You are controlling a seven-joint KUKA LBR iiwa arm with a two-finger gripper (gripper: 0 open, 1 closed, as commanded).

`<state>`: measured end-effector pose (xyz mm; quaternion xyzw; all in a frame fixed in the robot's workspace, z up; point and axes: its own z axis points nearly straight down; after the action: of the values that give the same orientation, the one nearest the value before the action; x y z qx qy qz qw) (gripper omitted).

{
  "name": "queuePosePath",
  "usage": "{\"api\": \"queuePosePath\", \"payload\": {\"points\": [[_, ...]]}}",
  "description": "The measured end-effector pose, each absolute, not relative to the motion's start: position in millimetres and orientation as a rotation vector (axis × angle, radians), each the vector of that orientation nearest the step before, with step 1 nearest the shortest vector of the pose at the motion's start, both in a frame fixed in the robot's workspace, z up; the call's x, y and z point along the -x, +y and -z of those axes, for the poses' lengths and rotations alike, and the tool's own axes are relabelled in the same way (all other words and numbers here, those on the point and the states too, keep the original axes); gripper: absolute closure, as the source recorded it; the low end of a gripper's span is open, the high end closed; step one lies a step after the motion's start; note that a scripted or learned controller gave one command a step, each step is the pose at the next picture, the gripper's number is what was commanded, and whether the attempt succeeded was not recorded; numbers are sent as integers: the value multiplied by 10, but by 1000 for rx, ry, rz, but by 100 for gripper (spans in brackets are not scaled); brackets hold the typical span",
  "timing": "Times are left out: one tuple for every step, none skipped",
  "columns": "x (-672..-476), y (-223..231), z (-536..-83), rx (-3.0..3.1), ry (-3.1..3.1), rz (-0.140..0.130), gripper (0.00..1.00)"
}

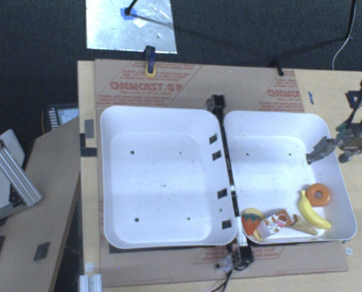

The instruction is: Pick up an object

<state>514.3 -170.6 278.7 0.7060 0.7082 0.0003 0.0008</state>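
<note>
Claw (330, 149) sits at the right edge of the frame, over the right bin's (272, 123) rim; whether it is apart or together cannot be told. Candidate objects, banana (313, 212) and orange ring (318, 194), cluster lower right, probably slid against the wall.

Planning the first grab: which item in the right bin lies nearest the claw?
The orange ring, beside the banana's top end; the other items lie farther down the bin from the claw.
</note>
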Motion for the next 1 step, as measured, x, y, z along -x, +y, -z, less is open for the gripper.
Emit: {"api": "queuePosePath", "payload": {"points": [[-4876,-1493,-3887,-2205,2219,-13,0]]}}
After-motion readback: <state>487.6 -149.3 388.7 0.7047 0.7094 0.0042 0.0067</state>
